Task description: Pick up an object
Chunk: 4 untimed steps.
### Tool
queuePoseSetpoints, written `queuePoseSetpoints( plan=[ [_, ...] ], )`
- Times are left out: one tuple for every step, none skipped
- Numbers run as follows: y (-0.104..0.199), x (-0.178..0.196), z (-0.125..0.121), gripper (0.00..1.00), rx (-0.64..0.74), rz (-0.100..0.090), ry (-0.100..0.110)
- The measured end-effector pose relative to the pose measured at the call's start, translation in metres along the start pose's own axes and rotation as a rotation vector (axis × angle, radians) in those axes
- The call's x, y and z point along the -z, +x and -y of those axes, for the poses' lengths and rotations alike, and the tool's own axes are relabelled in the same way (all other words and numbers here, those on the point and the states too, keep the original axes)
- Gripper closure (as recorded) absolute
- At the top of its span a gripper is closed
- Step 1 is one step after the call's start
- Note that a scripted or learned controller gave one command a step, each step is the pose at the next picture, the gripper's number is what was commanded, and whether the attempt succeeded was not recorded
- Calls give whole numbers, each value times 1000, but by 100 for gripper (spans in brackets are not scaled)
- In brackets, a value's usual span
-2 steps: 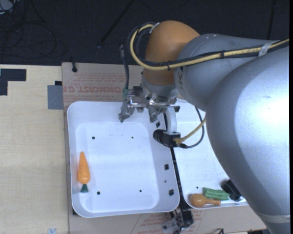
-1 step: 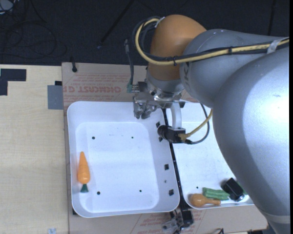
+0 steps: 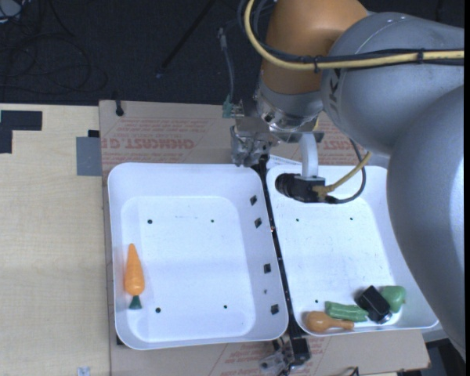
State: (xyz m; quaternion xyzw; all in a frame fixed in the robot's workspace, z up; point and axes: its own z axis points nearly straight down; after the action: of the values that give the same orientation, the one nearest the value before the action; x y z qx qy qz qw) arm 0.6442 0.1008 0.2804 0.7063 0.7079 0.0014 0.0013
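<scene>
Hovering over the far rim where the two bins meet, the gripper [image 3: 249,157] is seen at roughly 12 o'clock of the scene, hung beneath the orange band [image 3: 309,26] of the arm; whether the claw is apart or together cannot be told, the hardware being dark and foreshortened against the divider. Nothing is seen carried beneath it. Candidates for the pick are noted well apart from it: a toy carrot [image 3: 133,272] lies alone by the near-left wall of the left bin [image 3: 188,180], at about 8 o'clock, and a cluster is packed into the near-right corner of the right bin [image 3: 341,210], at about 5 o'clock — a black block [image 3: 373,302], a green piece [image 3: 393,294] just beside it, a green pod-like item [image 3: 345,311] and an orange-tan pear shape [image 3: 327,322], touching or nearly so. Several failures are judged likely. A descent from the present spot would be met by the rims, not by an object. The carrot sits close to the wall, so one side of the claw could be blocked. In the cluster, a neighbour could be pushed or caught too, and rounded pieces could be squeezed out sideways. A dark cable loop [image 3: 301,186] hanging by the wrist could be snagged on the rim.
</scene>
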Motion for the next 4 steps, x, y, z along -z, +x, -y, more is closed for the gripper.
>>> queuePoseSetpoints(
  plan=[
    [64, 84, -1, 100, 4, -2, -2],
    [148, 150, 0, 100, 5, -3, 0],
    [94, 159, 57, 100, -5, 1, 8],
    [144, 131, 40, 100, 1, 2, 8]
  ],
)
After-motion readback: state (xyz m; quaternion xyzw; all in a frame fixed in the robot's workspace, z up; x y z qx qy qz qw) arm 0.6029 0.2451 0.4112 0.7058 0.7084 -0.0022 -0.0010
